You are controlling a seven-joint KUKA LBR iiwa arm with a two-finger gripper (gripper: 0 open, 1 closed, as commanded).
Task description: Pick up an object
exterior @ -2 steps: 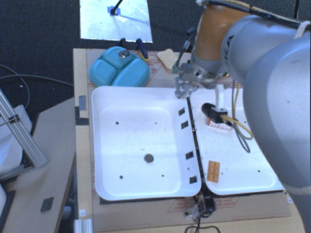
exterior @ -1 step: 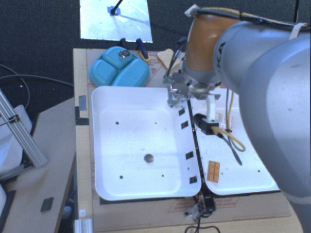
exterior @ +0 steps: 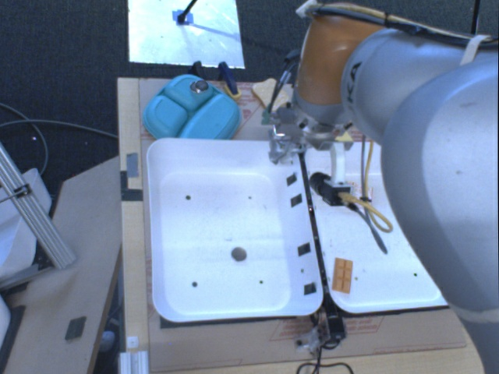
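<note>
The gripper [exterior: 284, 150] hangs over the far right corner of the left-hand bin [exterior: 203, 209]. Its tip is small and blurred, so I cannot tell whether it is apart or together. A small grey round thing [exterior: 238, 253] lies inside the left-hand bin, toward its front. An orange block [exterior: 342, 275] lies just right of that bin, in the neighbouring bin [exterior: 382, 275], which the arm [exterior: 421, 92] partly hides. A blue container [exterior: 191, 109] sits behind the left-hand bin.

Two white bins: left bin [exterior: 210, 209], right bin [exterior: 398, 275]. One grey round piece [exterior: 238, 253] toward left's 6 o'clock, one orange block [exterior: 342, 275] at right's 7 o'clock, one blue container [exterior: 191, 109].
</note>
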